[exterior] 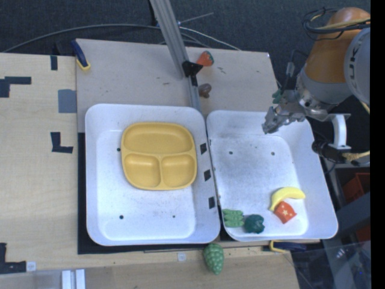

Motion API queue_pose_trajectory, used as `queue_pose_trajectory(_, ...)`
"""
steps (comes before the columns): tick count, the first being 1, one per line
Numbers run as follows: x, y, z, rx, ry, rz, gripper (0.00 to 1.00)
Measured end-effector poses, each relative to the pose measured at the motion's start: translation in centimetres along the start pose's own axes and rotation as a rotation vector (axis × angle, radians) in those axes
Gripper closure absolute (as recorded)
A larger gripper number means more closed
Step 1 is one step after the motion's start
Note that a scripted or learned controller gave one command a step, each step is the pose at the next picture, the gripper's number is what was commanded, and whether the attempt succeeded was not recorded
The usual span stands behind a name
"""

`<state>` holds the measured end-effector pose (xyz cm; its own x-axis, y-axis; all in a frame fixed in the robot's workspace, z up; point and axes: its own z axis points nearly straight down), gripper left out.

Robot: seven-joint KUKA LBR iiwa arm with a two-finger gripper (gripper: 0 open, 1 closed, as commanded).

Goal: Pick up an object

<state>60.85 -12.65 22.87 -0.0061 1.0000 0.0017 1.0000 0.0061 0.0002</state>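
End effector (272, 124) hovered over right bin (252, 161), near its far edge, nothing visibly between fingers (spread or pressed together: couldn't tell). Clustered in that bin's near right corner: yellow banana (288, 195) touching red block (285, 212). Along its near edge: light green piece (232, 217) beside dark green piece (254, 223). Left bin (102, 161) carried yellow divided tray (159, 155). Green bumpy toy (213, 257) lay on desk (132, 77), just past bins' near edge.
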Motion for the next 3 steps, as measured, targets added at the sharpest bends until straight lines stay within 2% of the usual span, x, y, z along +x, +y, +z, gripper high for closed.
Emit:
queue_pose_trajectory(1, 5.0, -1.2, -0.3, 0.003, 0.000, 0.000, 1.00)
queue_pose_trajectory(3, 16.9, -2.3, -1.4, 0.001, 0.000, -0.002, 1.00)
